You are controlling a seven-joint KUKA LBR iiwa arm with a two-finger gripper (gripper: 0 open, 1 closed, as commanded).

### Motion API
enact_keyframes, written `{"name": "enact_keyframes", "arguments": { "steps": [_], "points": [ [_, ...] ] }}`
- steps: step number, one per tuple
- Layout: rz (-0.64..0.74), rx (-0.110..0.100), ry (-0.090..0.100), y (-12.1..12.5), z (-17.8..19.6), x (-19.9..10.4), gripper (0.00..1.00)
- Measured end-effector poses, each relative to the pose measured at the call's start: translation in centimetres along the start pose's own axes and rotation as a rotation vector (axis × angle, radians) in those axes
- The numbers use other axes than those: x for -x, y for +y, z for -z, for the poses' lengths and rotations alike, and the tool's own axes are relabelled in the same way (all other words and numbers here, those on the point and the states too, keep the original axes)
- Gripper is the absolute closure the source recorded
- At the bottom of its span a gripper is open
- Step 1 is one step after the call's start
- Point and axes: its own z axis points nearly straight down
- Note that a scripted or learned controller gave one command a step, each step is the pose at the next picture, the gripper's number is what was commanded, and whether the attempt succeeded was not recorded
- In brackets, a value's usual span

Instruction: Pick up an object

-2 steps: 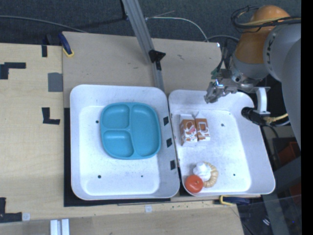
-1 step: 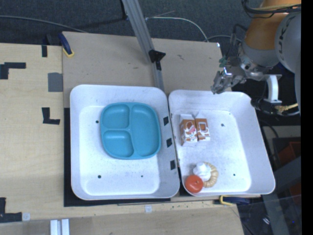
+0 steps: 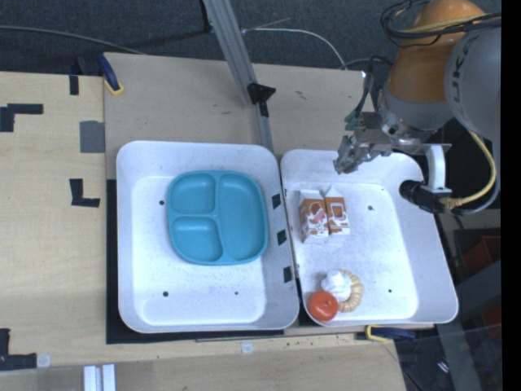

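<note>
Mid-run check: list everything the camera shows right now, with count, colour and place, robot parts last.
bins: 2, white, side by side on the bench
divided plate: 1, light blue, three compartments, in the left bin
carton: 1, white and orange-brown, upper middle of the right bin
toy food piece: 1, red, white and tan, near edge of the right bin
metal post: 1, grey, slanting above the bins
arm: 1, grey with orange band, entering from the right
gripper: 1, dark metal, over the right bin's far edge, nothing seen between its fingers

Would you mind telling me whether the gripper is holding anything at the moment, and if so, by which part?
Nothing is held: the two-finger gripper hangs over the right white bin's far rim, apart from the small brown-and-white carton lying below it.
</note>
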Motion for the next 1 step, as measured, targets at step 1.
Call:
{"name": "enact_keyframes", "arguments": {
  "steps": [1],
  "points": [
    [0.0,-0.001,-0.001,-2.37,-0.32,-3.62,1.0]
  ]
}}
